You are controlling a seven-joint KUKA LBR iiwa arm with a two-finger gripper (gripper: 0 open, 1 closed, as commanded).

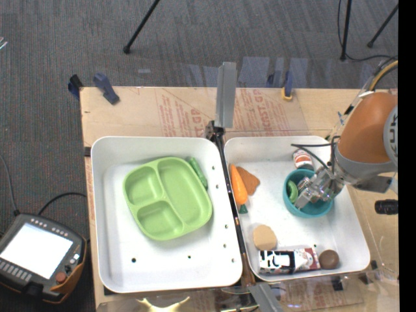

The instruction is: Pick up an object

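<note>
Two bins: a left bin [104,174] and a right bin [273,155] sit side by side on the desk [162,109], touching along their inner walls near the desk's front edge.
Left bin: it carries a green divided tray [168,197], lying flat and turned at an angle, a little toward the bin's far right corner.
Green strip: a small green piece [198,172] lies against the tray's far right rim; I can't make out what it is.
Right bin, left wall: an orange carrot [238,186] lies along that wall, with a brownish orange piece [249,179] touching it on the right.
Right bin, front edge: a tan rounded lump [264,236] sits just behind a dark packet [288,260] with white and red print, and a small brown ball [329,259] rests in the front right corner beside the packet.
Teal bowl: the teal bowl [308,205] stands near the bin's right wall, with something light green [292,190] inside at its left rim.
Red and white can: a small can [302,158] lies just behind the bowl, toward the bin's far edge.
Arm: the grey arm with its orange band [364,135] reaches in from the desk's right edge.
End effector: the end effector [312,190] is down over the bowl, its tip inside the rim; whether the fingers are apart or together I cannot tell.
Floor: a handheld screen unit [36,252] lies off the desk's front left corner.
</note>
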